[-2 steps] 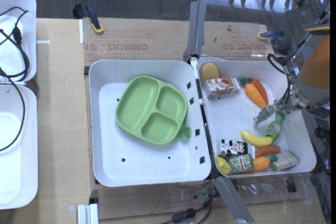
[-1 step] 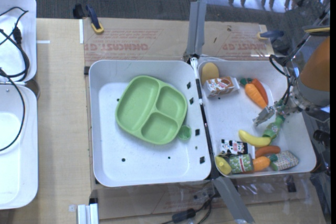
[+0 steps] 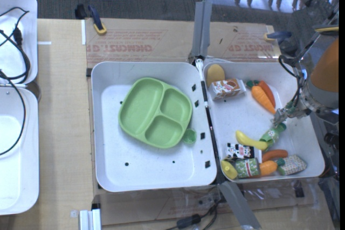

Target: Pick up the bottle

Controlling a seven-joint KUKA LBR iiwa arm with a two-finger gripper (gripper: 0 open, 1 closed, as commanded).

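Observation:
The bottle (image 3: pixel 272 134) is small and green with a pale cap. It lies tilted in the right bin (image 3: pixel 242 113), near that bin's right wall, with its cap end pointing up and to the right. My gripper (image 3: pixel 284 115) hangs from the grey arm at the right, its tip just above and to the right of the cap end and very close to it. I cannot see from this angle whether it touches the bottle. The orange band of the arm (image 3: pixel 328 70) shows at the right edge.
Crowding the bottle are a banana (image 3: pixel 250 140), a black-and-white carton (image 3: pixel 240 151), a green can (image 3: pixel 248 168), an orange piece (image 3: pixel 275 154) and a green packet (image 3: pixel 291 165). Carrots (image 3: pixel 263 96) and a snack pack (image 3: pixel 227 89) lie farther back. A green divided plate (image 3: pixel 156 113) sits in the left bin (image 3: pixel 108 132).

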